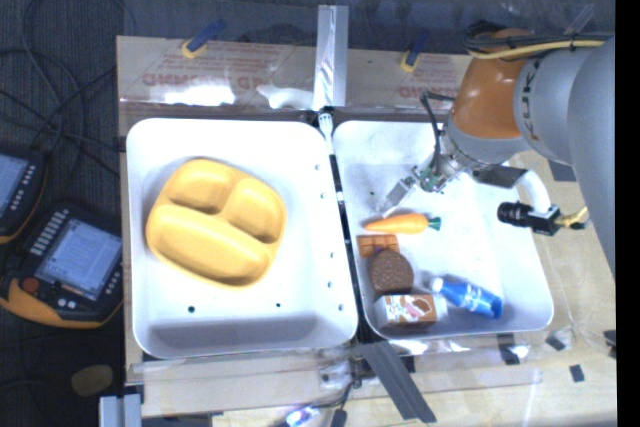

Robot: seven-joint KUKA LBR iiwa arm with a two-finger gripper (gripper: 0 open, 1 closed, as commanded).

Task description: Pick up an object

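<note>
Hand [408, 187] in right bin, carrot [402, 224] just below

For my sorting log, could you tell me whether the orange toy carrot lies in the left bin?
No, the orange toy carrot lies in the right white bin, above the brown cookie.

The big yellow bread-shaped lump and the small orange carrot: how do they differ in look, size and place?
The big yellow bread-shaped lump is far larger than the small orange carrot. The lump is rounded and lobed; the carrot is slim and tapered, with a green end. The lump lies alone in the left bin; the carrot lies in the right bin among other items, just below the gripper. Both rest flat on white bin floors.
</note>
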